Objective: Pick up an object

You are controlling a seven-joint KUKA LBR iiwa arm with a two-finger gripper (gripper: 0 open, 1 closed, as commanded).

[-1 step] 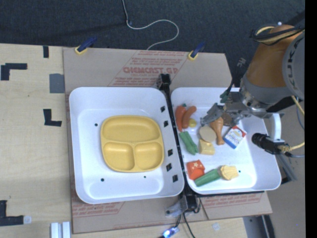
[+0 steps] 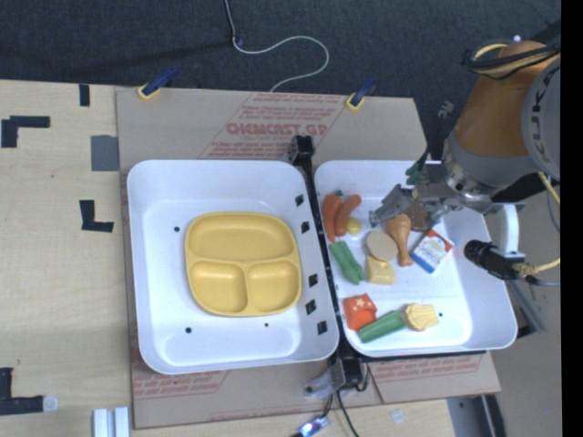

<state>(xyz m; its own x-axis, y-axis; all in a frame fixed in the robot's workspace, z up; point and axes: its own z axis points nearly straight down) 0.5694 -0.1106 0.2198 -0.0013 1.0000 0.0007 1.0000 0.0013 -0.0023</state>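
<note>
The right bin (image 2: 483,330) holds several toy foods. My gripper (image 2: 411,211) hangs low over its upper middle, open, with one grey finger (image 2: 384,209) reaching left and the other to the right. The brown upper end of a tan drumstick (image 2: 397,237) lies just under it, between the two fingers. A blue, white and red carton (image 2: 431,250) sits right of the drumstick, and a pale round piece (image 2: 378,244) lies to its left. Further left lie orange-red sausages (image 2: 341,212) and a green pod (image 2: 346,261).
A yellow block (image 2: 381,272), a red pepper (image 2: 360,310), a green cucumber (image 2: 381,326) and a corn piece (image 2: 421,316) lie nearer the front. A yellow divided plate (image 2: 243,262) fills the middle of the left bin (image 2: 150,244). The arm comes in from the right.
</note>
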